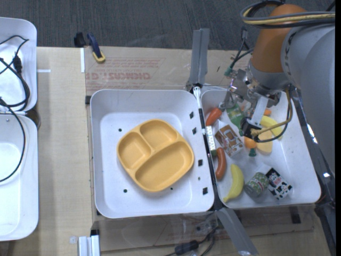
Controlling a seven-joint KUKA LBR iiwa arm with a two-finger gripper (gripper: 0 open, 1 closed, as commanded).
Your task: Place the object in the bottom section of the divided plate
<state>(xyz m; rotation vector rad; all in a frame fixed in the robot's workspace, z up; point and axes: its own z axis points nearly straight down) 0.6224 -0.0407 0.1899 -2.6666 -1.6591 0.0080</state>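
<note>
The grey arm with its orange band reaches in from the right; its gripper (242,108) hangs low over the far left corner of the right-hand shallow white bin (298,164); whether the pincer is spread or pinched together I cannot tell, it is too cluttered there.

A green crinkled packet (235,113) lies right under the gripper; a red-orange toy sausage (213,116) sits just beside it against the bin's left wall; nearer to me is a brown printed box (230,138), with a small orange piece (250,142) and a pale yellow toy fruit (269,135) to its right. Along the left wall lies a second red toy sausage (220,163); a yellow toy banana (234,183) curves below it; a green can (257,184) and a black-and-white cow-patterned carton (278,183) lie close together near the front.

Which of these is the one to be placed I cannot tell; all of them are in the right bin.

The yellow divided plastic plate (154,156) lies flat in the middle of the left-hand white bin (98,143), turned at an angle; its large compartment (165,167) faces the near right, the two small ones the far left.
</note>
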